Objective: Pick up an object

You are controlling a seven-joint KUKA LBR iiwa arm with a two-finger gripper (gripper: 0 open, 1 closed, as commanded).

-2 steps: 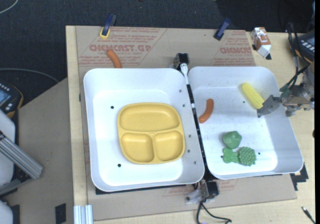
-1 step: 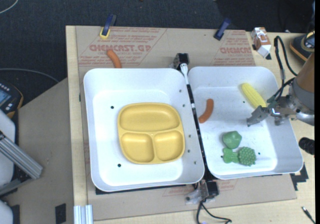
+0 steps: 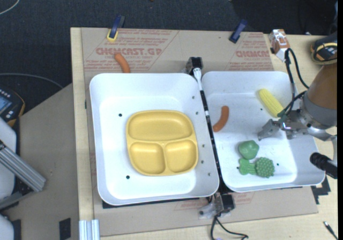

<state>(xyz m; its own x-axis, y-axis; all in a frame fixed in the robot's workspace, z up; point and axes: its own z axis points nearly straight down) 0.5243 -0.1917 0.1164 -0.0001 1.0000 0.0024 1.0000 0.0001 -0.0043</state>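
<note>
- The gripper (image 3: pixel 270 128) is being held low over the right bin (image 3: pixel 236 86), its fingers (image 3: pixel 263 133) spread apart with nothing between them.
- The fingers are being pointed left, toward the bin's middle, just below the corn (image 3: pixel 270 102).
- The arm (image 3: pixel 323 99) is being reached in from the right edge, its wrist kept over the bin's right rim.
- A green pepper (image 3: pixel 248 149) is being left lying near the fingertips, below and to their left, apart from them.
- Broccoli (image 3: pixel 257 167) is lying just below the pepper.
- A sausage (image 3: pixel 221 118) is lying near the bin's left wall.
- A yellow tray (image 3: pixel 161 142) is being borne by the left bin (image 3: pixel 107 105).
- Another sausage (image 3: pixel 122 62) is lying on the bench (image 3: pixel 161 46) behind the left bin.
</note>
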